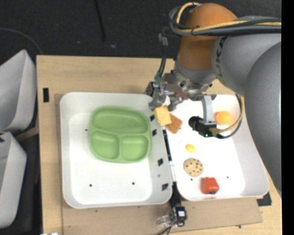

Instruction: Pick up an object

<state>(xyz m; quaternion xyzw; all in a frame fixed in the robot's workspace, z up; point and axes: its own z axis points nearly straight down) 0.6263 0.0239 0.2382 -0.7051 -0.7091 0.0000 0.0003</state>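
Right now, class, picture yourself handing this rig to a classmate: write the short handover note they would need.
Pincer: low over the near-left corner of the right bin, right at the yellow block; whether it grips the block cannot be told.
Right bin things: orange-brown piece touching the block, orange ball, small yellow piece, cookie, red piece.
Left bin: green divided plate.
Done: arm placed at the block.
Left: confirm a grasp and lift an object.
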